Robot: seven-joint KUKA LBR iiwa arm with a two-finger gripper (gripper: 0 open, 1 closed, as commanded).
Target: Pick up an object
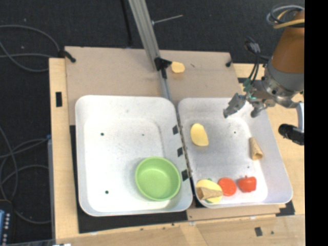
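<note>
Right bin [266, 152] | jaws [245, 108] spread apart, holding nothing, above bare floor

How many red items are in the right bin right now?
2, both along the near edge of the right bin: a round red tomato, and a red pepper just right of it. Nothing seems to hide others.

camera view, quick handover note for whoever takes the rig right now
End effector: open, holding nothing, above the right bin's upper part.
Right bin: yellow lemon-like piece near the left wall, tan piece near the right wall, yellow piece, orange-red round piece and red piece along the front edge.
Left bin: green bowl.
Small yellow piece lies on the board behind the bins.
Done: nothing picked. Left: grasp and lift one object.
</note>
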